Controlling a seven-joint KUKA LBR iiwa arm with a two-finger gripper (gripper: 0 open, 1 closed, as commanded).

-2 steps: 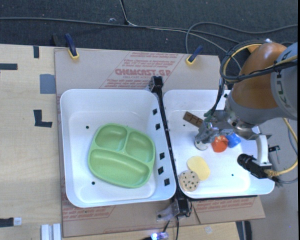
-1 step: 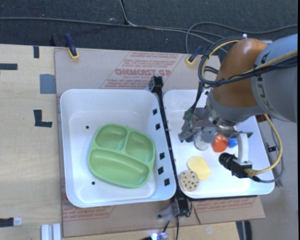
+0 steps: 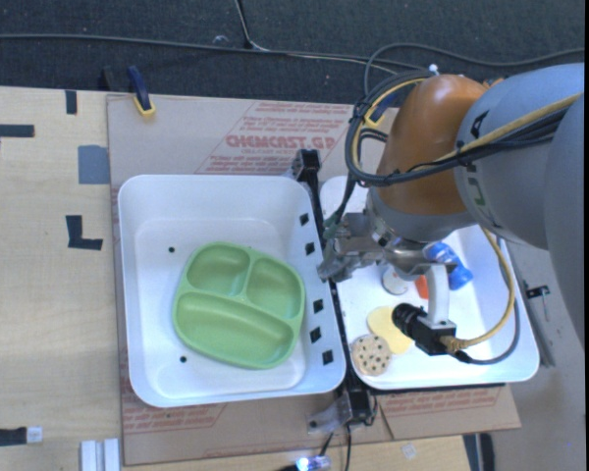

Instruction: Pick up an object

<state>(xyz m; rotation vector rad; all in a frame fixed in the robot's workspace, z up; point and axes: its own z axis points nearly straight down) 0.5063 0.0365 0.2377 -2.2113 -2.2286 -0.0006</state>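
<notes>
Jaws' state can't be told w/ gripper [image 3: 393, 263] low over right bin [image 3: 506, 366] near cookie [image 3: 372, 354] & blue thing [image 3: 450, 265]; crowding could cause a miss.

The pale wood-grain worktop [image 3: 39, 292] carries a flat brown cardboard sheet with red printing [image 3: 265, 140]. Two shallow white plastic bins sit side by side on that cardboard, the left bin [image 3: 147, 199] touching the right bin [image 3: 510, 366] along a middle divider. Dark tape marks [image 3: 79, 232] lie on the bare wood at left.
</notes>
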